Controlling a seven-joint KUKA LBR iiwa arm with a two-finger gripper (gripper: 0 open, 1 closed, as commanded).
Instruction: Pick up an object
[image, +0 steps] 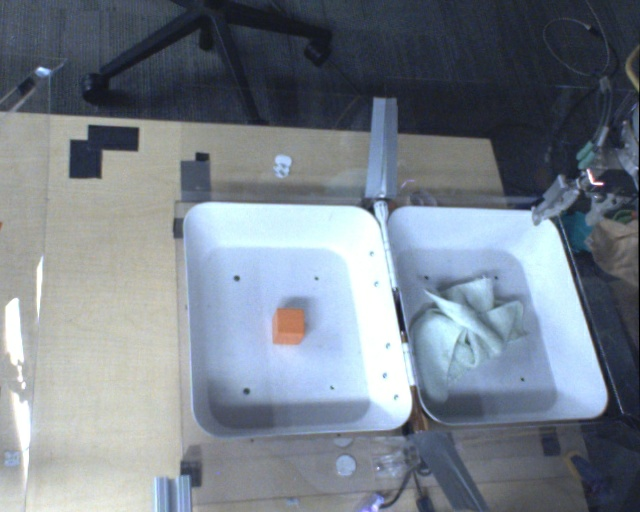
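Surface (110, 300): pale wood, bearing two white bins side by side. Left bin (215, 400): orange block (289, 326) near its centre, nothing around it. Right bin (570, 390): crumpled pale cloth (468, 325). Hand (556, 200): at the right bin's far right corner, well apart from both items; how it is set cannot be told.

Orange block (289, 326), pale grey-green cloth (468, 325), white bins (200, 330)

We see a pale wood bench (100, 330) bearing two white bins side by side — the left bin (200, 330) and the right bin (570, 300), touching. Black tape patches (100, 148) lie near its far left corner.
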